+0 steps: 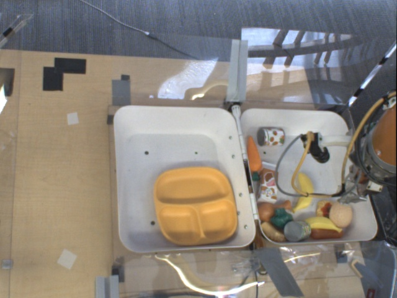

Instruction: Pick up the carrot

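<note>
No legible txt; print on small carton [267, 185] & can [271, 136] too blurry.

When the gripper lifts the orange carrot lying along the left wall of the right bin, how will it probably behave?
The tapered orange carrot looks like moulded plastic, so it is probably stiff and light. Its rounded body may roll or slip if pinched off-centre. It lies against the right bin's wall, which likely leaves little room for a finger.

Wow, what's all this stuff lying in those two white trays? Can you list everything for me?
Bins: two, white, side by side on the bench.
Tray: one, yellow, compartmented, in the left bin.
Carrot: one, orange, right bin, against its left wall.
Can: one, small, right bin, far end.
Banana: one, yellow, right bin, middle.
Mixed toy food: several pieces, heaped at the right bin's near end.
Arm: one, grey with orange band, at the right edge.
</note>
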